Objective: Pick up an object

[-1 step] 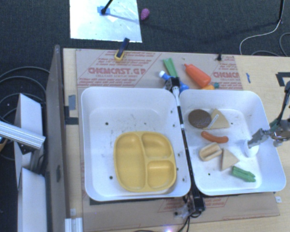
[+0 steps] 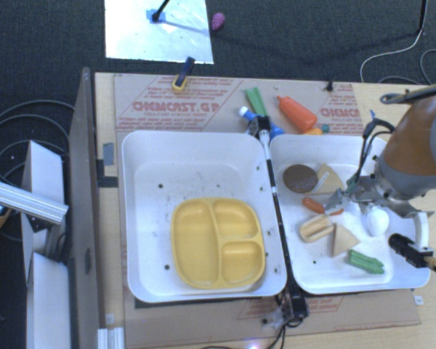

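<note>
- Objects for picking lay in the right bin (image 2: 305, 278): we saw a brown disc (image 2: 299, 178), hotdog bun (image 2: 316, 228), white egg (image 2: 377, 221), green piece (image 2: 365, 261).
- Arm (image 2: 414, 151) reached in low; its jaws, at the gripper (image 2: 343, 196), we could not tell.
- Left bin (image 2: 142, 195) held a yellow tray (image 2: 218, 242).

yellow tray (image 2: 218, 243) left bin, toys right bin

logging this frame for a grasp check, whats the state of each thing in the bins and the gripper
yellow tray: lying flat in left bin
brown disc: flat in right bin
hot dog bun: lying loose
green piece: lying loose
white egg: beside gripper
gripper: low in right bin, grip unclear
</note>
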